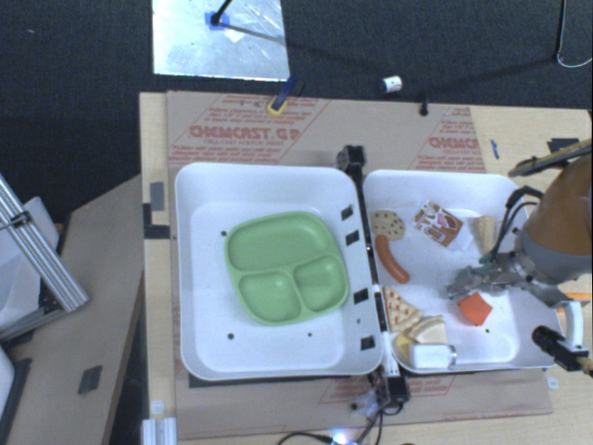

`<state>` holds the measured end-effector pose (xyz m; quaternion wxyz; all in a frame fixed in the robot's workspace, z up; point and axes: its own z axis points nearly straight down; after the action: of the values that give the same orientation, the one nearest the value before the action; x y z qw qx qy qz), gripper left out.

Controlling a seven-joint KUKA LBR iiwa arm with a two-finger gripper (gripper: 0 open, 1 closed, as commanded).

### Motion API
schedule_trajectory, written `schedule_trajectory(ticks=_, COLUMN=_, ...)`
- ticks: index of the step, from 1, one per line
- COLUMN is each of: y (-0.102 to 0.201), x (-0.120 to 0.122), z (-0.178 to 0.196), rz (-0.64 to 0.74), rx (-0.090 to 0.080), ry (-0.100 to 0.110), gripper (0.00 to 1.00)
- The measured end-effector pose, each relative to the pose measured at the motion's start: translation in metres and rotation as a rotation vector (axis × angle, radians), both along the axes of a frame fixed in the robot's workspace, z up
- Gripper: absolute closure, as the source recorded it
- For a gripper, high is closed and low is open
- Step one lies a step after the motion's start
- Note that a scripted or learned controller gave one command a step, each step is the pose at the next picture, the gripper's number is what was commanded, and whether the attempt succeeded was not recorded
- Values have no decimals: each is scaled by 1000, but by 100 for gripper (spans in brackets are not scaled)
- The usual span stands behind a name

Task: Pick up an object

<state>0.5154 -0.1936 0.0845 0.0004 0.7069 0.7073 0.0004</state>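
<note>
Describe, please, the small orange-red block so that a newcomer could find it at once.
Start at the right-hand white bin, the one the arm reaches into. Look toward its near right part, just below the end effector, where the orange-red block lies on the bin floor. It is the only solid, bright orange-red, boxy piece; the hot dog nearby is long and rounded.

Robotics lab: two white bins [269, 179] on protective-film-covered surface [371, 123], aluminium framing [37, 248], cables, dark carpet.

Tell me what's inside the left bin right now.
The left bin holds one green divided plate with three compartments, nothing visible on it. Whatever lies beneath the plate is covered.
</note>
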Motion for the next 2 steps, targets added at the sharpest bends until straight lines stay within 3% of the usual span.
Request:
schedule_trajectory(ticks=1, y=0, x=1, z=11, rz=0, rx=-1, ry=-3, gripper=100)
schedule_trajectory(ticks=2, y=-2, x=11, z=59, rz=4, rx=-2, ry=-5, gripper=100)
